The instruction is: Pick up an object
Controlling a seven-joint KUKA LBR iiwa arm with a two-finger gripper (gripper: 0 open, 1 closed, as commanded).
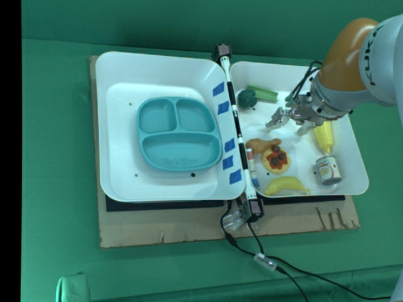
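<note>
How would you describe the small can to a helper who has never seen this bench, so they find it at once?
Look in the right white bin, at its near right corner. There stands a small can with a white label, upright, below the yellow bottle and right of the yellow banana. It is the lone cylinder there.

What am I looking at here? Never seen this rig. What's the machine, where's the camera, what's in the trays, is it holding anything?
One fixed camera looks down at a slant on a bench. The grey robot arm with an orange band reaches in from the right; its two-finger metal gripper hangs over the right shallow white bin with nothing visibly between its fingers. That bin holds toy food: a green broccoli, green celery stalk, yellow mustard bottle, small labelled can, yellow banana, small pizza with dark toppings and brown drumstick. The left white bin holds a teal three-compartment plate.
</note>
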